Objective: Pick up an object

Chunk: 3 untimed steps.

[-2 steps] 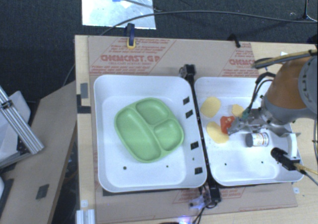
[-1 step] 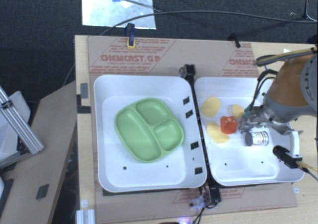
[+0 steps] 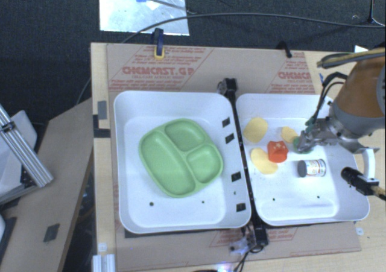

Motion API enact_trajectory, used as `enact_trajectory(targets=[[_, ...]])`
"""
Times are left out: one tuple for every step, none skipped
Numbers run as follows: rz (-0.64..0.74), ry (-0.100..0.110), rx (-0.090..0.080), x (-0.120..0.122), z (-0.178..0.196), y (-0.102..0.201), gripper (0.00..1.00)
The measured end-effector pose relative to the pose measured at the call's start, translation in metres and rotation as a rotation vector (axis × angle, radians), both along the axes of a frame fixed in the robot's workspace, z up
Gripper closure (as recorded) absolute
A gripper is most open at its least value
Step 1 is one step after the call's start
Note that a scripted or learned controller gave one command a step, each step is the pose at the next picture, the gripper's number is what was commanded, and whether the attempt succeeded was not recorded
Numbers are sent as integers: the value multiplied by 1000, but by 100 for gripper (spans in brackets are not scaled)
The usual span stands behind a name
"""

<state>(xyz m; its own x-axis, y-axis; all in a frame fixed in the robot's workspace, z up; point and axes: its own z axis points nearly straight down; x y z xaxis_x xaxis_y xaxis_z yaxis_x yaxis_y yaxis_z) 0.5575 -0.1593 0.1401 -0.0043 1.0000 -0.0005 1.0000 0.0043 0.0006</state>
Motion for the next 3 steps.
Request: enact_trajectory(targets=[[0,-2,-1,3,59,-8,100],[1,1,0,4,83,-8,100],[3,3,1,16,71,42,100]])
